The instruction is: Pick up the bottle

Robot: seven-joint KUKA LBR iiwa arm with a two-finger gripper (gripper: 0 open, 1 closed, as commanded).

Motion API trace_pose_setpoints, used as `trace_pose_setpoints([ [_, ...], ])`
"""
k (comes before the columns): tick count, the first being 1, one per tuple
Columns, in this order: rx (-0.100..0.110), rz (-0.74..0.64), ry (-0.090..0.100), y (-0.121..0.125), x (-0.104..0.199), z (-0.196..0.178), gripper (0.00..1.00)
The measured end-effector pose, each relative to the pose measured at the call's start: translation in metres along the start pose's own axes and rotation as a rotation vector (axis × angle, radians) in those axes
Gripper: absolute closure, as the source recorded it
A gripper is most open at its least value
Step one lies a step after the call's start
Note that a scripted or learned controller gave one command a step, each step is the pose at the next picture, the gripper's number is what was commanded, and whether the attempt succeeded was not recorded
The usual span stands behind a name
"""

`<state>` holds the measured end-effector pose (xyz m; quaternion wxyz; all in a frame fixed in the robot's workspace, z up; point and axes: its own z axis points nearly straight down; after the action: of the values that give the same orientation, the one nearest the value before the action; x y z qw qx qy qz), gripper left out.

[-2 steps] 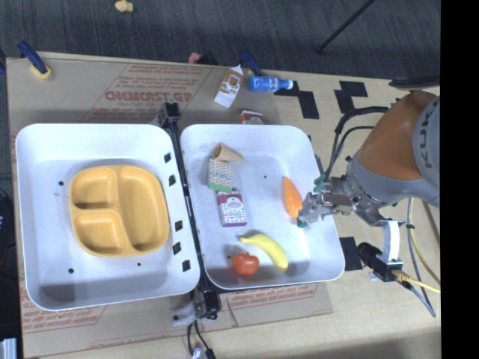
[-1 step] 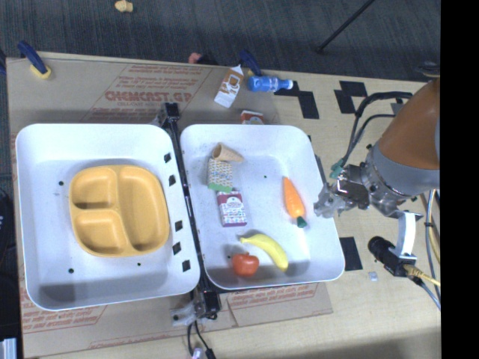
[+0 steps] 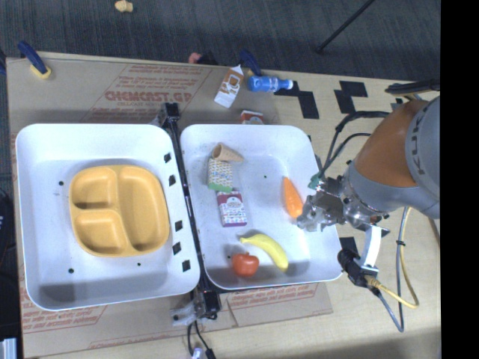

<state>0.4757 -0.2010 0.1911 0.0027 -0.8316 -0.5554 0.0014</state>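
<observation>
Where cardboard lies: small blue bottle, sideways.

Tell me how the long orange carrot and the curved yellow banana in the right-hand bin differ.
The long orange carrot is straight and tapered; the curved yellow banana bends in an arc. The carrot lies near the bin's right wall, beside the gripper; the banana lies toward the front edge, touching a small red tomato. The carrot points roughly up the picture, the banana runs slantwise. Both rest flat in the right white bin, untouched.
</observation>
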Motion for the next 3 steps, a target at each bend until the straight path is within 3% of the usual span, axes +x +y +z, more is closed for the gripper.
trace_pose_setpoints([
  [1, 0.001, -0.144, 0.001, 0.001, -0.001, 0.011, 1.00],
  [2, -0.003, 0.000, -0.001, 0.002, -0.004, -0.038, 1.00],
  [3, -0.001, -0.110, 0.001, 0.001, -0.002, -0.032, 1.00],
])
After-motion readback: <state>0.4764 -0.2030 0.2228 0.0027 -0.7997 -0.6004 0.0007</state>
